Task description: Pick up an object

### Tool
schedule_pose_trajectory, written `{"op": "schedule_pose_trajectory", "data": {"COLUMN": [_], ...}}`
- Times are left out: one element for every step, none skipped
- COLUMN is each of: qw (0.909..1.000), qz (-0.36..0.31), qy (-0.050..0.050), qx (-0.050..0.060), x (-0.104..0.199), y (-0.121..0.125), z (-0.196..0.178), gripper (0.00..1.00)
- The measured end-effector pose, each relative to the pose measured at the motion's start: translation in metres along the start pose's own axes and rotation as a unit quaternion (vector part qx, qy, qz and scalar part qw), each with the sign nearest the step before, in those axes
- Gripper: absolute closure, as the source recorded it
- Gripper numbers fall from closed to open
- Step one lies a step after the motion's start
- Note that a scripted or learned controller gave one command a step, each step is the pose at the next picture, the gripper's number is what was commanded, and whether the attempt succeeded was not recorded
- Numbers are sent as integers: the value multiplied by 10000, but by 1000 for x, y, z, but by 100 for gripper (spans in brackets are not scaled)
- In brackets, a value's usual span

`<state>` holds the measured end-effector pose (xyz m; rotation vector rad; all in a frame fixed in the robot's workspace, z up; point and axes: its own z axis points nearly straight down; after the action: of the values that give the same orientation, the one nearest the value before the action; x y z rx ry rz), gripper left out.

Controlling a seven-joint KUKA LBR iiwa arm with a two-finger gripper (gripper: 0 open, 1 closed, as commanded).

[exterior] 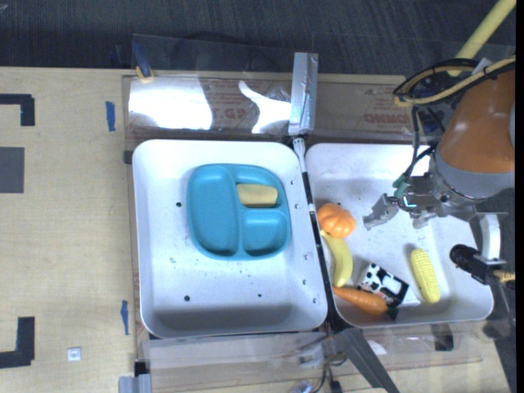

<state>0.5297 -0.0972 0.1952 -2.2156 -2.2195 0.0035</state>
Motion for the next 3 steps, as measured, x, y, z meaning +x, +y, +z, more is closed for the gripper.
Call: {"op": "schedule_pose_trajectory", "data": {"qw": [9997,10000,10000], "qz": [-239,-2,4], "qy": [-10,18,-8], "qx": [21,-33,-61], "x": [-76,-100,-102], "y": [-42,-48,-46], "z": [79,108,98], "gripper": [0,0,100]}}
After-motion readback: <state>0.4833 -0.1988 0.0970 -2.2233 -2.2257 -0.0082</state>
